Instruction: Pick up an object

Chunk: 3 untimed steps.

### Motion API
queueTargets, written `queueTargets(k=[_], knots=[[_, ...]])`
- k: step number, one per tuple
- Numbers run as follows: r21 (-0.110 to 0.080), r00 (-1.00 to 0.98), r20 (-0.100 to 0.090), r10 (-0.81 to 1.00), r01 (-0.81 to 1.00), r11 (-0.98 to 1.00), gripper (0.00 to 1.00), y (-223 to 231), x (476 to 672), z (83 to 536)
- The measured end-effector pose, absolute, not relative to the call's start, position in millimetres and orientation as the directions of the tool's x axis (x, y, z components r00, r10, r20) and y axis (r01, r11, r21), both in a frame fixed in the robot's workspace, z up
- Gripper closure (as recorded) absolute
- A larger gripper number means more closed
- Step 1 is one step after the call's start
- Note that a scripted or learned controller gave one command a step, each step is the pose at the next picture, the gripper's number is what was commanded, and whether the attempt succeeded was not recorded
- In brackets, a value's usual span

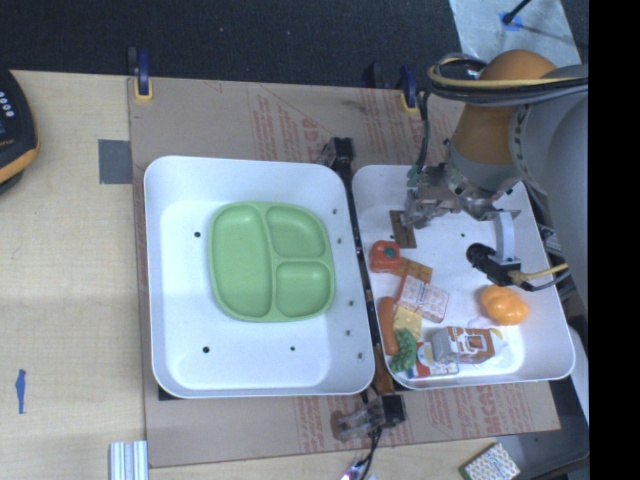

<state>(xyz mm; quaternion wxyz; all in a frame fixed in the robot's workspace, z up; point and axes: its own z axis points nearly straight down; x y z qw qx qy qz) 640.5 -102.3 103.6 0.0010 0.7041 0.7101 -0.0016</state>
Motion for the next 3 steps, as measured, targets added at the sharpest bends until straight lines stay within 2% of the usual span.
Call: queueTargets(k=[1, 2, 3], knots=[[-0.002, -0.009, -0.004, 1.000, 1.000, 0.009, 0.00, -102.2, 640.3, 103.0], [0.000, -0.007, -0.002, 1.000, 1.000, 0.007, 0.00, -93.6, 657.1, 91.8], [0.000, -0.008, -0.003, 1.000, 1.000, 0.008, 1.00, -94.8, 657.0, 103.2]])
